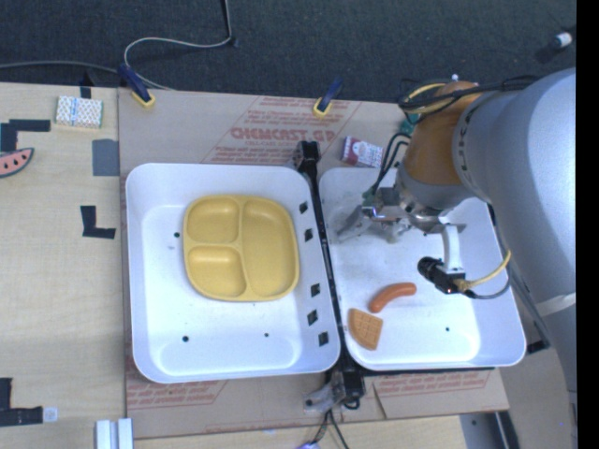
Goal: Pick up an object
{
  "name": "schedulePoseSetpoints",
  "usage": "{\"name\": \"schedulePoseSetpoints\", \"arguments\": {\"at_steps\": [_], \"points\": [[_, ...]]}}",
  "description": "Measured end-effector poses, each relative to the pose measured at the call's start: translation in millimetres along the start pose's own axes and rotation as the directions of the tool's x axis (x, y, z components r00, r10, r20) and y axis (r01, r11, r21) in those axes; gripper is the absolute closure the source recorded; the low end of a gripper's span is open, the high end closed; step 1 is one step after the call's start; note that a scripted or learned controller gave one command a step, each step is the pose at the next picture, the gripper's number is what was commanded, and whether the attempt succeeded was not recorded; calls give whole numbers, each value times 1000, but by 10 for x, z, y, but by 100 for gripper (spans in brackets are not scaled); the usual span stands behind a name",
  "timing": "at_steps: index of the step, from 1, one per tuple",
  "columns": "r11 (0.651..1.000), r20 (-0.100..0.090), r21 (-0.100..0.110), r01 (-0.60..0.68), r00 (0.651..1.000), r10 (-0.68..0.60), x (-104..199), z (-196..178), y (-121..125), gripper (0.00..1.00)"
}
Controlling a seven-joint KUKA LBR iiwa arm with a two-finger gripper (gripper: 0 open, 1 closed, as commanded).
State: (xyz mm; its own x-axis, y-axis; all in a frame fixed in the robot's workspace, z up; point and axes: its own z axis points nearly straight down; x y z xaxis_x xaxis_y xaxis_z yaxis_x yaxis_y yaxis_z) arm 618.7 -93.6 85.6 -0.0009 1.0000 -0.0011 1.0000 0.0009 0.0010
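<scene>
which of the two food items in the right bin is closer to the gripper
The orange sausage. It lies just below the gripper, while the tan waffle piece sits farther down, near the right bin's front edge.

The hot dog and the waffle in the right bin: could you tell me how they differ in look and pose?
The hot dog is a slim, rounded, reddish-orange link lying at a slant; the waffle is a flat, squarish, tan-orange piece. The hot dog lies nearer the bin's middle, while the waffle sits closer to the front wall of the right bin. Both lie loose on the bin floor, close together, below the gripper.
</scene>
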Motion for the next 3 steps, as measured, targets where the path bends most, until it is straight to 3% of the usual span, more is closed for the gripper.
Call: {"name": "schedulePoseSetpoints", "arguments": {"at_steps": [1,2,3], "points": [[1000,1,-1,0,1000,0,-4,-98,4,100],[1000,0,-1,0,1000,0,-4,-96,2,0],[1000,-1,0,0,1000,0,1,-188,1,100]]}}
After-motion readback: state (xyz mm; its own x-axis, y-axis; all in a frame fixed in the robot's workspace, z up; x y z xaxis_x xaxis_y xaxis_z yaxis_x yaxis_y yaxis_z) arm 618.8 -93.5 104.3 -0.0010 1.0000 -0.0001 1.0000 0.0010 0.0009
